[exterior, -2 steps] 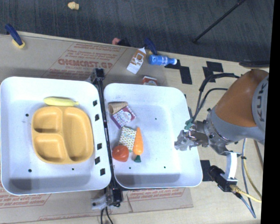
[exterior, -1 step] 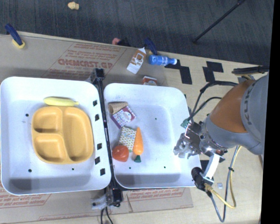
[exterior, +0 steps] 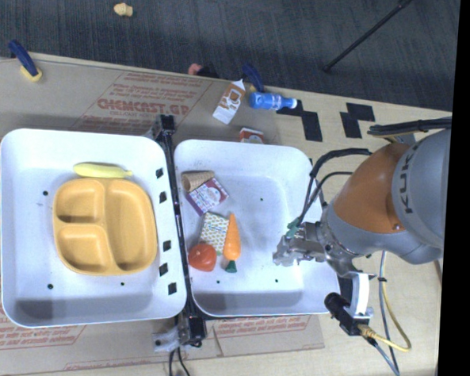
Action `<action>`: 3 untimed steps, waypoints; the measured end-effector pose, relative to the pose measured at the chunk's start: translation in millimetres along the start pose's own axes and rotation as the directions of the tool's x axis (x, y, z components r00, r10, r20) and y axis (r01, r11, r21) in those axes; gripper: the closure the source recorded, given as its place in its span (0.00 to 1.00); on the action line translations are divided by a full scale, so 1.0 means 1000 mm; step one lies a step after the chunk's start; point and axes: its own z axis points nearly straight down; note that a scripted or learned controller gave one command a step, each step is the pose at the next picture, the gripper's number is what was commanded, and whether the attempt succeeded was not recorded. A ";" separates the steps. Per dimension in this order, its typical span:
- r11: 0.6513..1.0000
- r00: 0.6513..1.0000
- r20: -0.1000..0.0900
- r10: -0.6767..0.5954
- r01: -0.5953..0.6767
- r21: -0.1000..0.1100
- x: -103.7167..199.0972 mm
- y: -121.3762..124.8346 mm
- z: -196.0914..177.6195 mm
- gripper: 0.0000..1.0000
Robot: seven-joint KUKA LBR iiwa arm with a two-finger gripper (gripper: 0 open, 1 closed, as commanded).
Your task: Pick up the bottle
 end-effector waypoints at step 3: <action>0.996 0.996 0.000 -0.094 0.094 0.001 -0.022 0.004 0.005 1.00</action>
